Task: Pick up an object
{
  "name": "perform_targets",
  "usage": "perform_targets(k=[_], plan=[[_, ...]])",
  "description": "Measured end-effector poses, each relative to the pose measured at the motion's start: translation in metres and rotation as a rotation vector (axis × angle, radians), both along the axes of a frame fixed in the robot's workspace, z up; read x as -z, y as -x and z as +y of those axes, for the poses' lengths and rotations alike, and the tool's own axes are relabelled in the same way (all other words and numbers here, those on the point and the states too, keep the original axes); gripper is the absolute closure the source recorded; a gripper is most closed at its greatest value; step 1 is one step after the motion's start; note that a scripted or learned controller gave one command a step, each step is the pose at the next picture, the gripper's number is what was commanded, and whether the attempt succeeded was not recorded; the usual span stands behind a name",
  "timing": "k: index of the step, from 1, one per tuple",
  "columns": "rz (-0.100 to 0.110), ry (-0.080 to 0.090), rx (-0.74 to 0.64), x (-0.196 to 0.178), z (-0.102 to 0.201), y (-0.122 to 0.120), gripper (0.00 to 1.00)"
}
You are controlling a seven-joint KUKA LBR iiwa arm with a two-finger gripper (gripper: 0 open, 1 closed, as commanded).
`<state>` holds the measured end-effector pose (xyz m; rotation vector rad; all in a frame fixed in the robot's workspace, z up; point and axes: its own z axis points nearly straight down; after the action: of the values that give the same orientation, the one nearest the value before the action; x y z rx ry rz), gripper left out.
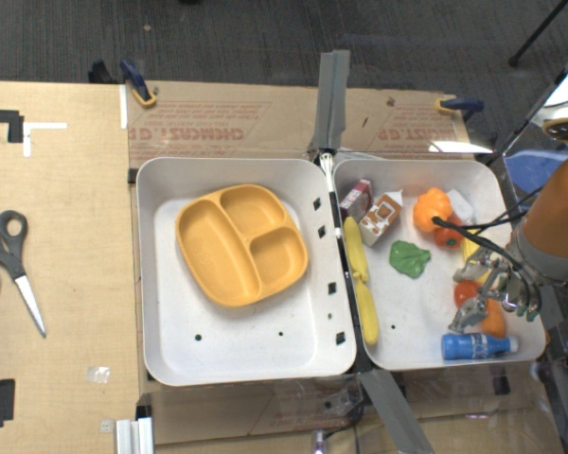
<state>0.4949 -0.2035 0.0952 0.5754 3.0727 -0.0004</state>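
The desk [47,282] is pale wood with a cardboard sheet [227,121] laid under two white bins; dark carpet floor [265,17] lies beyond. The left bin [170,348] carries a yellow divided plate [241,244]. The right bin [398,343] holds the candidates for picking: a long yellow banana-like piece [362,282] along its left wall, two small cartons [371,206], a green lump [409,258], an orange pepper-like toy [432,211], a blue bottle [478,346] lying on its side near the front rim, and a red-and-orange piece [483,315] just above the bottle.

The arm [554,225] comes in from the right, and its pincer [478,296] hangs low over the red-and-orange piece, fingers spread, nothing seen between them. This looks like the approach step, with the grasp not yet made. Next, the pincer probably needs to drop squarely onto that piece and close without nudging the bottle just beside it.

On the desk's left lie scissors [14,263] and black tape marks [5,121]; blue clamps [137,81] pin the cardboard's far edge.
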Motion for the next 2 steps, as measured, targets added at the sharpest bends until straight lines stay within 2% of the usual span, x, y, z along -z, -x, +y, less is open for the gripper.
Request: perform_targets(k=[1, 2], plan=[[0.0, 0.001, -0.005, -0.0089, 0.0008, -0.001, 1.0], [0.0, 0.001, -0.005, -0.009, 0.0011, -0.0011, 0.0]])
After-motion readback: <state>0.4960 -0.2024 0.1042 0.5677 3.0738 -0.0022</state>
